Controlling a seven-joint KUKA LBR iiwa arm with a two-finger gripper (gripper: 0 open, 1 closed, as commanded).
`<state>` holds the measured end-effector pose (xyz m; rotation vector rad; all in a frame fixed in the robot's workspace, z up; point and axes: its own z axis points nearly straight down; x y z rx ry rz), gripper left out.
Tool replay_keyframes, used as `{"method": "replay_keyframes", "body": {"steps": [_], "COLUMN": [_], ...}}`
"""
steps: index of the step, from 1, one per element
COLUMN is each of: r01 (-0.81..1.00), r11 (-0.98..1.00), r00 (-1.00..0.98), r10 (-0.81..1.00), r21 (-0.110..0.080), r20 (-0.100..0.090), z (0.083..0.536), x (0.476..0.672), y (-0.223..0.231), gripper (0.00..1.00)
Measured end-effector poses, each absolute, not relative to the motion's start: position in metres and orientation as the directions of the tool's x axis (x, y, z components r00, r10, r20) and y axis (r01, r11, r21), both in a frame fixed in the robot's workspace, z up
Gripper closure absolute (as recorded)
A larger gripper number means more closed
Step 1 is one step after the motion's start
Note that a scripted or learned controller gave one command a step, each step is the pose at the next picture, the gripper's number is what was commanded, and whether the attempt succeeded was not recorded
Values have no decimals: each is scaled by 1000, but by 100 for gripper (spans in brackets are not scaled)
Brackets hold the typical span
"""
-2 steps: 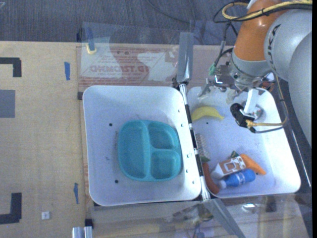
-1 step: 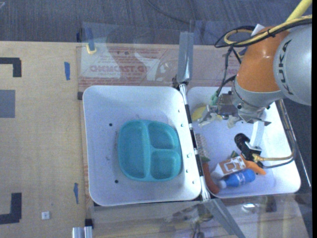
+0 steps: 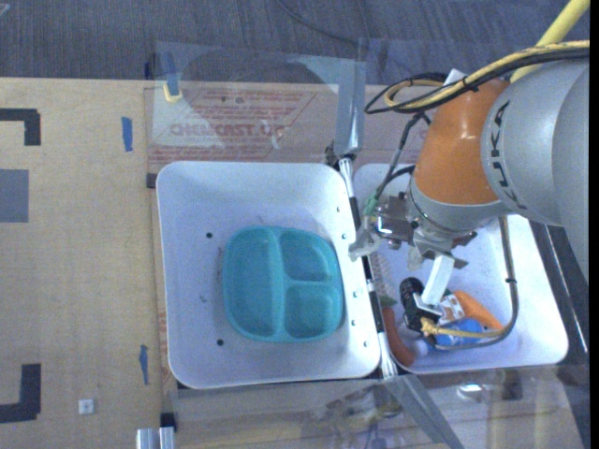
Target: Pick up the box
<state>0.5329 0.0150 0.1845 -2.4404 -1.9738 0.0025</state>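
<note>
Clutter at the right bin's near edge, orange and blue pieces beneath our gripper, may hide the box; we cannot identify it or judge its handling, nor the gripper's opening. Farther left, a teal tray lies in the left bin.

Dark grey carpet is lying beyond my bench. Tan board with blue tape marks is covering its top.
</note>
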Motion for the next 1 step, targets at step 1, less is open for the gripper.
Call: {"method": "replay_keyframes", "body": {"steps": [1], "r01": [986], "r11": [-164], "r00": [164], "r10": [986], "r21": [1], "r20": [-1], "z": [185], "x": [639], "y": [-15], "gripper": [0]}}
